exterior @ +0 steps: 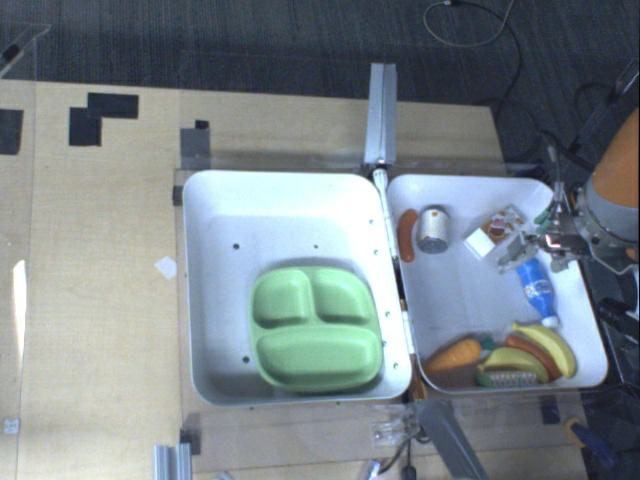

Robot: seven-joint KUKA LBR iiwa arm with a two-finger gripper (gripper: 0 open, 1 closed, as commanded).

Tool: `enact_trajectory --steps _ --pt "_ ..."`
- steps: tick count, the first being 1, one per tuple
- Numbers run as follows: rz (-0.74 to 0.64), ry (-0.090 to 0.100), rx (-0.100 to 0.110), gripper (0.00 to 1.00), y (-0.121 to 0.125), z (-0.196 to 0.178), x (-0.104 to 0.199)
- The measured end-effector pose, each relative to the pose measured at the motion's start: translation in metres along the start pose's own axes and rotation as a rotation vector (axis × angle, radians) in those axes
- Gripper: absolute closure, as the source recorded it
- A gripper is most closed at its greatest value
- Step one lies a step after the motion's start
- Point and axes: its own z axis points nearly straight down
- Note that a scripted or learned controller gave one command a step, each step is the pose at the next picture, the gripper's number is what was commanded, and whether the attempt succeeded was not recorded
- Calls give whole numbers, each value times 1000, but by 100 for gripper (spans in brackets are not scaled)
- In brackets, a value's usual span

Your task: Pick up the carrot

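Orange tapered plastic carrot (455, 354) lies lengthwise along the right bin's near wall — well apart from the pincer (532, 240), whose grip state cannot be told.

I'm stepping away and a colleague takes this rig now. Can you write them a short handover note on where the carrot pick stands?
Gripper: over the upper right part of the right bin, near the blue bottle; whether its fingers are open or shut can't be judged, and nothing is seen between them.
Carrot: lying at the near edge of the right bin, left of the bananas, well away from the gripper.
Left bin: holds the green divided tray.
Done: nothing yet; the carrot is not picked.
Left: bring the gripper over to the carrot, grasp it, lift it.
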Motion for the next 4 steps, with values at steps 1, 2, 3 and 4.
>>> enact_trajectory --steps 1,2,3,4 --pt "-155 -2 -11 0 -35 96 87" --pt "-156 -2 -20 100 -32 84 88" --pt "-473 -5 -17 100 -49 94 59" --pt "-645 -4 -4 100 -54 79 -30"
